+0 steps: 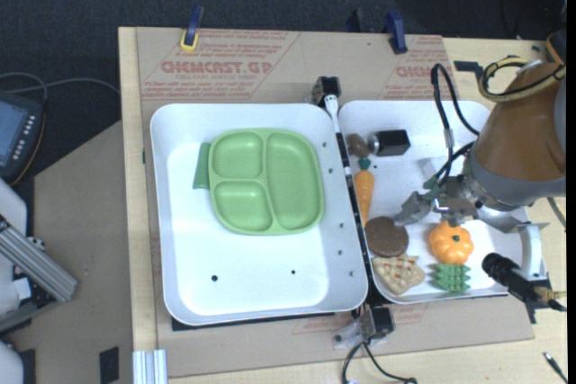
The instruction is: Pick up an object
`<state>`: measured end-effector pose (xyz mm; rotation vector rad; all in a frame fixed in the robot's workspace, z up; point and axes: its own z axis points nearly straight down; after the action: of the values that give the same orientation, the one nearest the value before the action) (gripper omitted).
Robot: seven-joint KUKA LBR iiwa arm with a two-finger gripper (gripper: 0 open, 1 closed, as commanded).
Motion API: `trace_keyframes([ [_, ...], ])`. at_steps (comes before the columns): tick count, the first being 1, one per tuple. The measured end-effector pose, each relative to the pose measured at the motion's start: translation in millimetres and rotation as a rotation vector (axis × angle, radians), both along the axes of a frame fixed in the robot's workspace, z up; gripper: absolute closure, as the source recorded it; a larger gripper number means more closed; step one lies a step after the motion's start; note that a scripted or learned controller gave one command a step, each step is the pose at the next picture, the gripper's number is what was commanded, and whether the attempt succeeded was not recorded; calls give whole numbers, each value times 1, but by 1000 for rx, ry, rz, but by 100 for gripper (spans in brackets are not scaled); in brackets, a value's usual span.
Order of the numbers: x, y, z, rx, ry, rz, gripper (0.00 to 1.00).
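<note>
1. The left bin, well off to the left of the fingers, holds a green divided plate lying flat; nothing else of note lies in it.
2. The right bin carries the small things. A toy carrot lies along its left wall, left of the fingers, with a brown round piece and a black block above it, toward the far rim.
3. A brown disc lies just below and left of the fingers, and a waffle-like wedge sits beyond it near the front rim.
4. The gripper hangs low over the middle of the right bin. I cannot tell whether the fingers are apart or together; the wrist and cabling hide them, and nothing is seen between them.
5. An orange pumpkin-shaped toy sits just below and right of the fingers, touching a green ridged piece by the front rim. It looks the likeliest target.
6. Risks, as I judge them: the things near the fingers are crowded, so a descent could land between the disc and the pumpkin and close on nothing. The round pumpkin may roll or squirt out of a pinch taken off centre. The flat disc gives the fingers little edge and may only be pushed along the bin floor.
</note>
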<state>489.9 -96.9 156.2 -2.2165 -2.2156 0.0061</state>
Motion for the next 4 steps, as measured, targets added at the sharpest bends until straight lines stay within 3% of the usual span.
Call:
trace_keyframes([
  [2, 5, -2, -69, 1, -13, 0, 0],
  [3, 7, -1, -56, 0, -20, 0, 100],
  [4, 15, 0, 5, -4, -15, 2, 100],
])
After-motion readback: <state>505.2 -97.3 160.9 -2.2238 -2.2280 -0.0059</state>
